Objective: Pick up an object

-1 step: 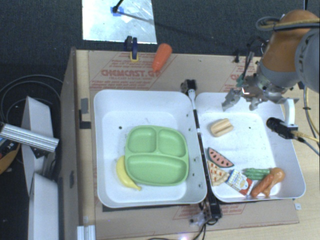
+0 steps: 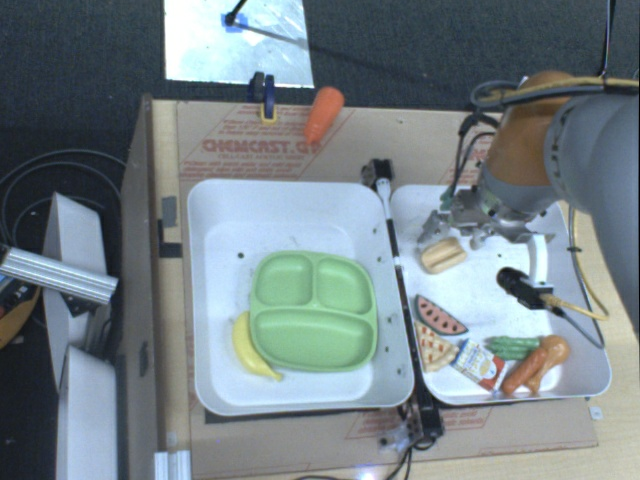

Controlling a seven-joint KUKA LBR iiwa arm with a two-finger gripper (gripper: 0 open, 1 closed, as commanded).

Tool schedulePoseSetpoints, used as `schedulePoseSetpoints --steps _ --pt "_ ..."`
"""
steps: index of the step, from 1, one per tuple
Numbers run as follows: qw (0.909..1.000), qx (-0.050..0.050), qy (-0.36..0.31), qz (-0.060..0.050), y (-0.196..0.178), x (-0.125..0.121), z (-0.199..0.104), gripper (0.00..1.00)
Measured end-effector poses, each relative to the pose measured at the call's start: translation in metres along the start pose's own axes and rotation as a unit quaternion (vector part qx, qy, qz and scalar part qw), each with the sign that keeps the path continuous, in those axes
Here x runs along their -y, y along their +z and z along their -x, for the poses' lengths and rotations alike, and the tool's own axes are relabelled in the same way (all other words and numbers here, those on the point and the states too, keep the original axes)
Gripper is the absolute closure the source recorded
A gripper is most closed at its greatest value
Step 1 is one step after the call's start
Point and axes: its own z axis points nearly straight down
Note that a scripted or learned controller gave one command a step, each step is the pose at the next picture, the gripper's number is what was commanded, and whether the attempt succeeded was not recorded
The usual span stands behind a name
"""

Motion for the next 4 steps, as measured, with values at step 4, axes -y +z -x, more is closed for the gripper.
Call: schedulePoseSetpoints --steps 4 --pt "1.0 0.0 0.0 0.002 0.037 -0.028 0.011 0.0"
